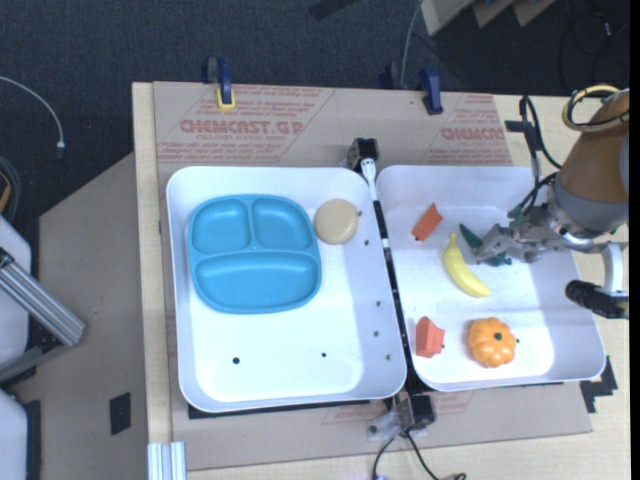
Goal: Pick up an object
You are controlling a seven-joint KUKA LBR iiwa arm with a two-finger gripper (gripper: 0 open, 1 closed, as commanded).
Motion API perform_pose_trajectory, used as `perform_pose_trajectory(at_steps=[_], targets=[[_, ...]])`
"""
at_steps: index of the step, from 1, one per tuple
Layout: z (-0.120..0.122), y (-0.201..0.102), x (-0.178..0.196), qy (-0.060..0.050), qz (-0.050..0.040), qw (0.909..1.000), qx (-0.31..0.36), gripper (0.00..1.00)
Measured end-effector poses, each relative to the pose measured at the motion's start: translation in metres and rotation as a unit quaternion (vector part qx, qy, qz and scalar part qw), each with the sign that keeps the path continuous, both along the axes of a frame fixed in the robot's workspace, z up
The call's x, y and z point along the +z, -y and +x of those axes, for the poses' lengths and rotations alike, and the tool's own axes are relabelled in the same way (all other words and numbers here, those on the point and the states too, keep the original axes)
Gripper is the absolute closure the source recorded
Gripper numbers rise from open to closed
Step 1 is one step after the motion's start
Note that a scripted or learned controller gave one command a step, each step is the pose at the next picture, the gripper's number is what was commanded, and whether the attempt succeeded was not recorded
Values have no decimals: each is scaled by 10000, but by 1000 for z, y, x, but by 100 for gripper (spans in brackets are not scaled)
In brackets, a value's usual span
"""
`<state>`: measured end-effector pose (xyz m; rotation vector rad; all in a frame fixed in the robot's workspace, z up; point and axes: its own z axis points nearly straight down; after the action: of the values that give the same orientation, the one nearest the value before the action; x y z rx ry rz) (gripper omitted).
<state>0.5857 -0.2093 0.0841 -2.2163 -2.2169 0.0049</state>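
Camera view: gripper [490, 248] low in right bin [560, 368], finger state unclear; banana [463, 270] just left, long axis slanting down-right.

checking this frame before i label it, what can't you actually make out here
- Gripper in the camera view: its fingers are small, dark and blurred beside the banana, so contact with it cannot be told.
- Arm: cut off by the right edge.
- Round tan object by the blue divided plate: too small to identify.
- Dark green thing by the banana's top: partly hidden by the gripper.
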Motion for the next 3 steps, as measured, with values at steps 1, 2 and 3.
perform_pose_trajectory(at_steps=[1,2,3], targets=[[2,1,16,46,-22,10000,3,100],[1,1,59,64,-27,10000,1,100],[4,-4,122,79,-32,10000,8,100]])
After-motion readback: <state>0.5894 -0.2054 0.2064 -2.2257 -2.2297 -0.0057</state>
